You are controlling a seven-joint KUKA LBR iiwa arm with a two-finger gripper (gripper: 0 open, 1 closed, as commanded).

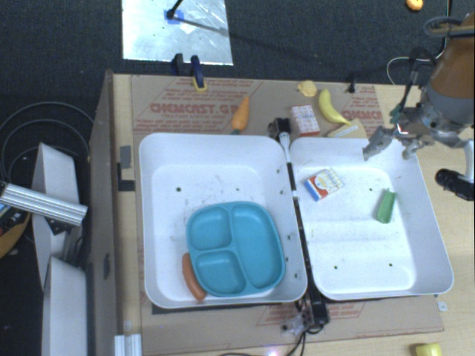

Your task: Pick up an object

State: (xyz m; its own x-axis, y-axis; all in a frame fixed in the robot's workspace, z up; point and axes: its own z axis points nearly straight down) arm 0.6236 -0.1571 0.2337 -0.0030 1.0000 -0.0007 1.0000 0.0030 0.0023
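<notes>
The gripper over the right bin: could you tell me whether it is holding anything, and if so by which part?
Nothing is held. The gripper hangs open above the right bin's far edge, with nothing between its fingers.

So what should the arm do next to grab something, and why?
Probably swing the gripper down and a little left toward the green block. The gripper hangs open over the far rim of the right bin with nothing between its fingers, and the block lies closest, apart from the small card box, so a grasp looks unobstructed.
</notes>
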